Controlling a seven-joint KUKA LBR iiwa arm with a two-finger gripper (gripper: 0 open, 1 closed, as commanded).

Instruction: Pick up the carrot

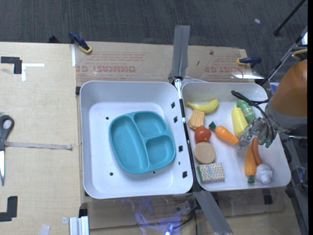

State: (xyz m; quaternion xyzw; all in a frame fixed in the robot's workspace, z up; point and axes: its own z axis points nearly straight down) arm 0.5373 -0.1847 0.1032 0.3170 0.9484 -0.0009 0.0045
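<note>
Bench (39,131) of pale wood fills the frame, bearing two shallow white bins side by side. Left bin (93,146), at centre frame, holds a blue divided plate (142,142). Right bin (220,89), at right of frame, holds play food: a banana (203,105) at its upper left, corn (196,118) and a tomato (202,134) below that, a round cookie (205,153), a crumbly cracker (211,172) at lower left, a yellow bottle (238,120), and a white garlic bulb (263,173) at lower right. Grey arm (291,94) with its orange band enters from the right edge. Its gripper (250,133) hangs low over the middle of the right bin, at or just beside the right tip of the carrot (226,134), which lies slanted with its green top toward the upper left. A second orange piece (251,159), possibly another carrot, lies just below the gripper. Whether the gripper is spread or pressed together cannot be told through the cables and glare. This looks like the reach or closing step; nothing appears lifted. Next move calls for settling squarely across the carrot, clear of the bottle and orange piece, before raising.
</note>
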